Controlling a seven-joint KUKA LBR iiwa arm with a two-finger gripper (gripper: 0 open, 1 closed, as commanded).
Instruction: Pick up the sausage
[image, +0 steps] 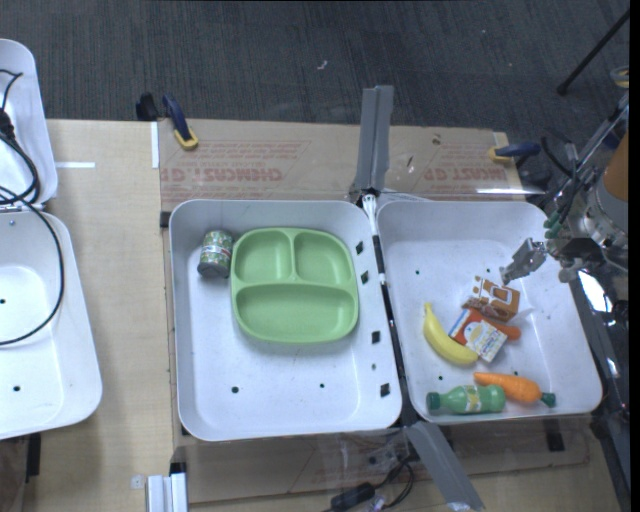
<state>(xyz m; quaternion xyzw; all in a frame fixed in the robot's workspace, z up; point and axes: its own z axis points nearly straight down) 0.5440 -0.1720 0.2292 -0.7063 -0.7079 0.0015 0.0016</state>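
Seemingly the sausage (508, 329): a reddish rod in the right bin (570, 300), mostly hidden under a small carton (483, 338). Long axis roughly left to right, dipping slightly rightward, one end poking out. Touching the carton, just below a brown waffle-like piece (493, 296). Banana (443, 340) just left; carrot (510, 387) and green bottle (466, 401) nearer the front wall. Open floor toward the back wall. Gripper (524, 262) hovering up-right of the waffle piece, near the right wall; spread or closed, cannot tell. Left bin (190, 380) with green tray (295, 285) and small can (214, 253).
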